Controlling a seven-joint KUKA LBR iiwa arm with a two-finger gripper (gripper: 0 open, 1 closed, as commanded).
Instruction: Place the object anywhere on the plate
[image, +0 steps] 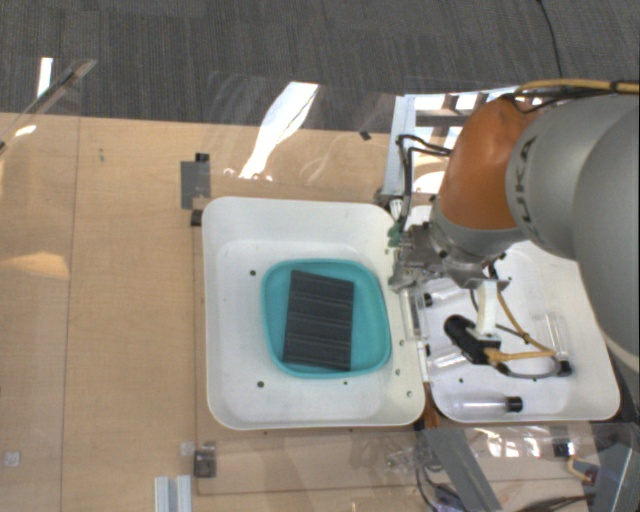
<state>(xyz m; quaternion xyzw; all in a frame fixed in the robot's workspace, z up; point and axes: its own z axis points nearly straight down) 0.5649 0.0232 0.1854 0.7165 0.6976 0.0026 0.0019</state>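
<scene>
1. Look for the dark ribbed block (320, 320) lying flat inside the teal plate (275, 290), well apart from the tool (415, 268) and out on the tool's side away from the arm.
2. Count the placing as likely done, going only by that layout.
3. Cannot tell whether the tool is spread or pressed together, tucked as it is beneath the orange-banded wrist, above the seam where the left bin (230, 300) meets the right bin (590, 390).
4. Treat the block as released, resting on the plate with clear space between it and the tool.
5. Lift straight up before any sideways travel, to clear the two bin walls just beneath the tool.
6. Steer the retreat back along the arm's own side rather than out over the plate, to avoid brushing the rim and sliding plate and block together.
7. Check the block's edge nearest the tool: seemingly within the rim, though close to it, so probably no correction needed.
8. Leave plate and left bin undisturbed on the surface.
</scene>
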